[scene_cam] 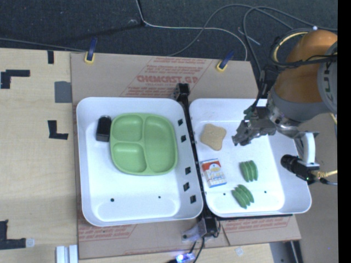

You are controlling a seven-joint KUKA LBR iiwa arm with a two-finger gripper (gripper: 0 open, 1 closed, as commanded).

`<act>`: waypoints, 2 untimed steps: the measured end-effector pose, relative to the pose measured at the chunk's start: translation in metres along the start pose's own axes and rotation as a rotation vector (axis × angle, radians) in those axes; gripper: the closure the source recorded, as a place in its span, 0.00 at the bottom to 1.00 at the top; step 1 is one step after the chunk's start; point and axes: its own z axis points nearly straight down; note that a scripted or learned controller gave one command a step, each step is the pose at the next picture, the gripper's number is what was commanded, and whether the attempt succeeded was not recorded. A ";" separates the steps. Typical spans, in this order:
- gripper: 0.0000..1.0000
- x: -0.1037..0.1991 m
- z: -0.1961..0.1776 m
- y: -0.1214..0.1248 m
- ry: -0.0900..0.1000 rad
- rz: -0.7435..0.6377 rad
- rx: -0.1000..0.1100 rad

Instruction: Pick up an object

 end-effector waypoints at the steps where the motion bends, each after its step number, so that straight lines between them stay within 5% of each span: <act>1: 1.00 0.050 0.013 0.001 0.000 0.000 0.001; 2: 1.00 0.111 0.007 0.006 0.001 -0.002 0.000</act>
